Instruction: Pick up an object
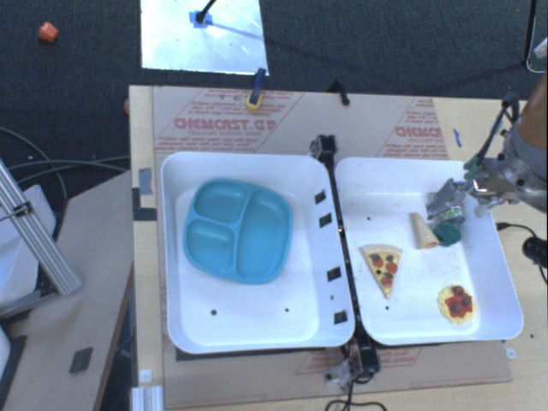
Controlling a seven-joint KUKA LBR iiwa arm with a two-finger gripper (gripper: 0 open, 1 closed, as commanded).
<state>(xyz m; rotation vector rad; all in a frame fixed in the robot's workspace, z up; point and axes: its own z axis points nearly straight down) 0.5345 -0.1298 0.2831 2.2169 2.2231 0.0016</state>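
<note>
The right bin (377, 328) holds a pizza slice (383, 266), a small round pizza (456, 303), a beige wedge (422, 230) and a small teal object (448, 229). My gripper (447, 202) reaches in from the right over the far right part of this bin. The teal object sits directly below the gripper's tip, touching or very close to it. The beige wedge lies just left of the teal object.
The left bin (184, 315) holds a blue divided plate (237, 230). A black hinge strip (336, 238) runs between the bins. Cardboard (223, 122) lies under both bins, and a yellow-handled tool (255, 92) rests at its far edge.
</note>
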